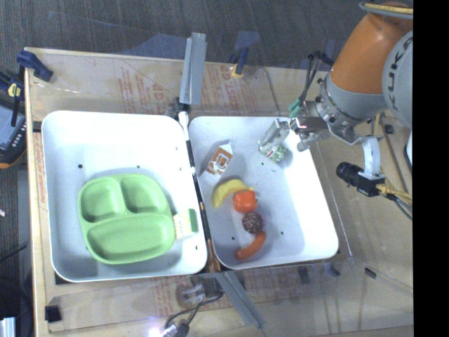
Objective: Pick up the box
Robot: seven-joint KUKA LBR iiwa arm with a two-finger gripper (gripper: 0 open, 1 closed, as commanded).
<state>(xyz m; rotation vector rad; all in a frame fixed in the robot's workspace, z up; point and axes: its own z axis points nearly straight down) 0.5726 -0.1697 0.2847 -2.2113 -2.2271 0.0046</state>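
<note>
A: Down over the far right corner of the right bin (319,188) right now, gripper (279,140) sitting low by the rim. Impossible to tell from up here whether open or closed.

B: Anything caught in it?

A: Something pale and glinting with a touch of green (275,149) right at the tip. Too blurred to name, and no way to say whether pinched or just lying underneath.

B: And the box?

A: Box (219,161) lying near the far left corner of that same bin, close to the wall shared with the left bin (59,139). Tilted, white with an orange-brown panel facing up. Well apart from the gripper.

B: Easy pick?

A: Probably light, looks like thin card, so likely to dent under a hard squeeze. Smooth printed faces, maybe a bit slippery. Best taken across the two long sides, at the middle, with room kept from the bin wall.

B: Neighbours in the way?

A: Banana (226,189) just towards the near side of it, then a tomato (244,201), a dark round fruit (252,222) and a reddish sausage shape (251,246) running to the near edge. Green divided tray (126,216) over in the left bin, with a small pale green item (186,223) at its right rim.

B: Anything hidden?

A: Box depth and underside, both out of sight. Arm body cut off at the right.
</note>
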